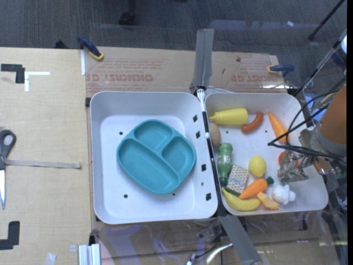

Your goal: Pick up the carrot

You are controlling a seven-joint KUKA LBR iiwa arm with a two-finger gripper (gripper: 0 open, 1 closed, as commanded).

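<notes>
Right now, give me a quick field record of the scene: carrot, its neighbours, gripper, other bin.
carrot: orange with green top, lying tilted in the right bin, near its front edge
neighbours: banana just in front, lemon just behind, green bottle to the left
gripper: low over the right bin's right side, apart from the carrot
jaws: state unclear
left bin: holds a blue divided plate

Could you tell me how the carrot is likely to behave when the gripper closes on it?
The carrot looks like smooth moulded plastic, so it is probably stiff and light, and perhaps slippery. Its tapered, rounded body may squirt out of a pinch or roll if nudged. It lies against the banana and near the lemon, so neighbours will likely shift too. The gripper hangs to its right.
</notes>
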